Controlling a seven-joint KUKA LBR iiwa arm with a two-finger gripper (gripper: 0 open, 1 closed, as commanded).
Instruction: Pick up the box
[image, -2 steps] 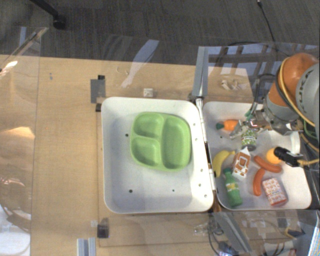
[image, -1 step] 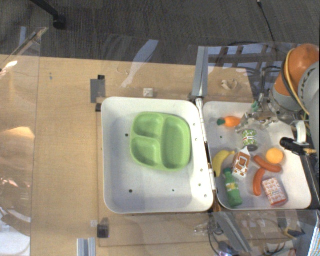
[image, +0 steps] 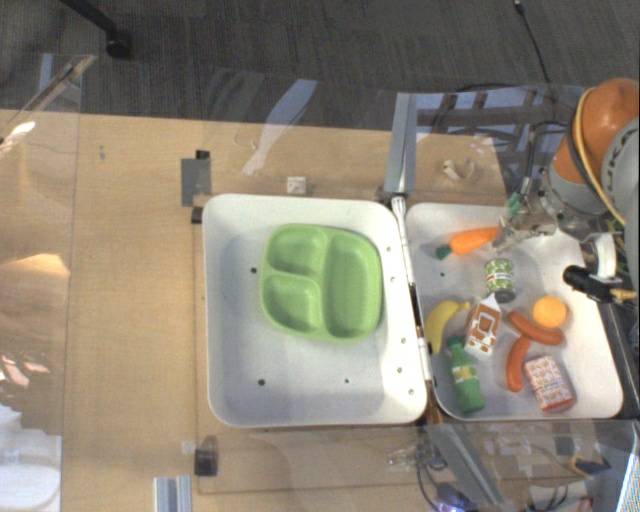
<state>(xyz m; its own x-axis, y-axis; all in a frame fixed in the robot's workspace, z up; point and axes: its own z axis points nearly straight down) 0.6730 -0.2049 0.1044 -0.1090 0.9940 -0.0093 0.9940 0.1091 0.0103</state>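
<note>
Two white bins sit side by side on the wooden bench. The left bin (image: 300, 400) holds a green divided plate (image: 322, 282) with three compartments, set toward its far half with bare white floor around it. The right bin (image: 590, 405) is crowded. The box (image: 548, 383), small and red-and-white, lies near that bin's near right corner, close to the near rim and the right wall. Its printed face is too small to read.

Just left of the box lies a red sausage (image: 516, 362), and a second sausage (image: 535, 328) lies across just beyond it; both are close to the box's far-left side. An orange ball (image: 549, 312) sits beyond those. Further left are a small carton (image: 483, 327) with a red and white label, a yellow banana (image: 440, 323) near the dividing wall, and a green bottle (image: 465, 378) lying along the near left. A small green-labelled can (image: 499, 275) stands mid-bin, and a carrot (image: 470, 240) lies at the far end. No lettering on any of them is legible.

The gripper (image: 520, 225) hangs over the far part of the right bin, beside the carrot and well apart from the box; whether its claw is wide or narrow I cannot tell. A black part of the arm (image: 590, 283) juts over the bin's right side.
</note>
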